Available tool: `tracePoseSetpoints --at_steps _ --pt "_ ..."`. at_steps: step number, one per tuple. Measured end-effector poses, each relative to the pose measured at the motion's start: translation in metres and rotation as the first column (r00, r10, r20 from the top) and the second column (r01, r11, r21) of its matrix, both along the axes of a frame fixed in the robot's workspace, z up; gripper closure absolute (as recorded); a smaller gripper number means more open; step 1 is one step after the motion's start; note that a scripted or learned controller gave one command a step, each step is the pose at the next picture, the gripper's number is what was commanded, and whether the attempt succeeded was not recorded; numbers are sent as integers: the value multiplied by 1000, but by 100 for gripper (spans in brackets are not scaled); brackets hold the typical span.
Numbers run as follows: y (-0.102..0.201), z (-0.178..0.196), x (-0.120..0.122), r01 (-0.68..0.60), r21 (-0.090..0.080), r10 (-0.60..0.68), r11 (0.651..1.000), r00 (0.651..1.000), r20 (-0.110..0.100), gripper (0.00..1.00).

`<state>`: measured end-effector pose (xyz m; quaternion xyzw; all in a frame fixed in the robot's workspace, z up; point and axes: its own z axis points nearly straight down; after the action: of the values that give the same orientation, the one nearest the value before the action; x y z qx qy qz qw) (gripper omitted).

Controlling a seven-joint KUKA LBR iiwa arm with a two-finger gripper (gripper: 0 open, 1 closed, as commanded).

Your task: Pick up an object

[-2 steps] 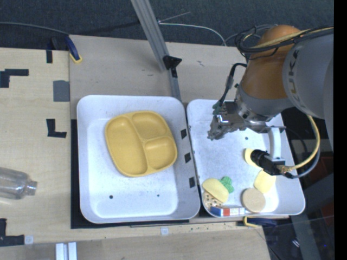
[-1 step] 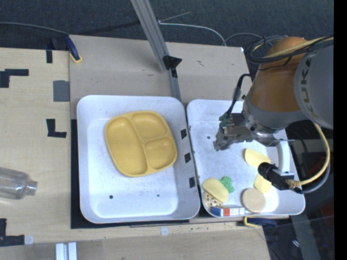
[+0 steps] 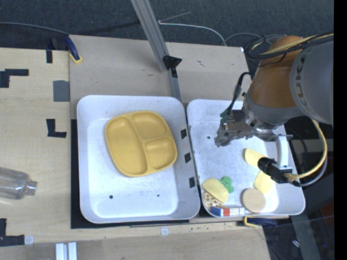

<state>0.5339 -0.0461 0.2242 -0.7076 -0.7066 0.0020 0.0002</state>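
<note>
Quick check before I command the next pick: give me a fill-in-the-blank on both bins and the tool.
1. The yellow divided plate lies in the ____ bin.
2. The tool hangs over the ____ bin.
3. The plate has ____ compartments.
4. The small round tan disc lies near the right bin's ____ edge.

Missing words: left; right; three; front

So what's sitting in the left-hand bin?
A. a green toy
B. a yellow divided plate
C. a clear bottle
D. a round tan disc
B: the yellow divided plate lies alone in the left bin; the small toys are in the other bin.
</note>
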Motion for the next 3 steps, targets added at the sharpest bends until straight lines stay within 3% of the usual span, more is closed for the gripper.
tracePoseSetpoints --at_steps 1,2,3 --pt "-10 -1 22 -2 2 2 1000 1000 2 100" --pt "6 12 -1 -4 4 4 1000 1000 1 100" --pt "-15 24 3 -1 2 1 1000 1000 2 100"
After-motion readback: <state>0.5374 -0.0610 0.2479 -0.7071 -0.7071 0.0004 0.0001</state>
